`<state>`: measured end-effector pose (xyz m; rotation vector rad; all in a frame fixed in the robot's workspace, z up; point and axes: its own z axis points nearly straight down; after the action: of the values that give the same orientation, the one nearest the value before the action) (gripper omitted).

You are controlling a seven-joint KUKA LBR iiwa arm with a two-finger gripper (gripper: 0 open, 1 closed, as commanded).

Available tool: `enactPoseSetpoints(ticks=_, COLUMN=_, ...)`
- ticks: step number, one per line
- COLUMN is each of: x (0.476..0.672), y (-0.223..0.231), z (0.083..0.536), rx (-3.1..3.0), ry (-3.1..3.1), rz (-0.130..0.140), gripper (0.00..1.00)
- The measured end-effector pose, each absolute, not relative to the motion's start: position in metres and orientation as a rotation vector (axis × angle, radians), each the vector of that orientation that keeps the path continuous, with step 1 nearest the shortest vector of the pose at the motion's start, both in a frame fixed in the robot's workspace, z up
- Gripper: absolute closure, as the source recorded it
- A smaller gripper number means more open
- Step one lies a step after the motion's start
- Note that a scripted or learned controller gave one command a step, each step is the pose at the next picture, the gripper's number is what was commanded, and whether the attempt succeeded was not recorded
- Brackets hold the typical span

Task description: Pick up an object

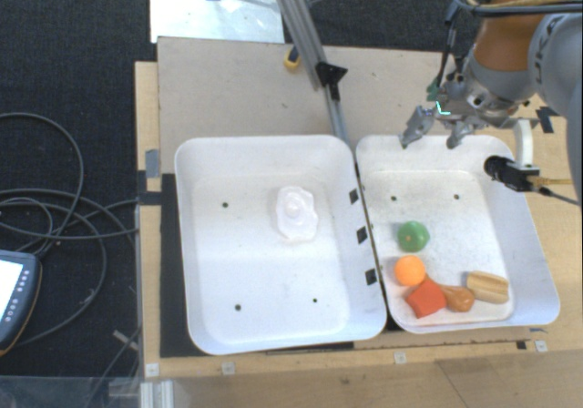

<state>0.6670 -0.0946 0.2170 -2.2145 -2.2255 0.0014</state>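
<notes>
My gripper [430,135] hangs above the far rim of the right bin [524,242], fingers spread open with nothing between them. Well in front of it, a green round object [413,235] lies in the right bin. Nearer the front sit an orange ball [409,270], a red block [425,298], a small brown piece [460,300] and a tan wooden cylinder [487,287], clustered together. A white crumpled object [296,212] rests in the middle of the left bin [209,306].
A slanted grey pole [301,19] with a black clamp reaches down to the gap between the bins at the back. Black clips mark the seam between the two bins. Cables and a pendant lie on the floor at left.
</notes>
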Motion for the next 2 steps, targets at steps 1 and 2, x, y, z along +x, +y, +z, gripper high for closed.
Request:
enactPoseSetpoints(ticks=1, x=0.668, y=-0.095, z=0.219, rx=-2.215, ry=-2.229, rz=-0.001, gripper=0.00)
enactPoseSetpoints(ticks=2, x=0.664, y=-0.090, z=0.177, rx=-2.214, ry=-2.227, rz=0.002, gripper=0.00)
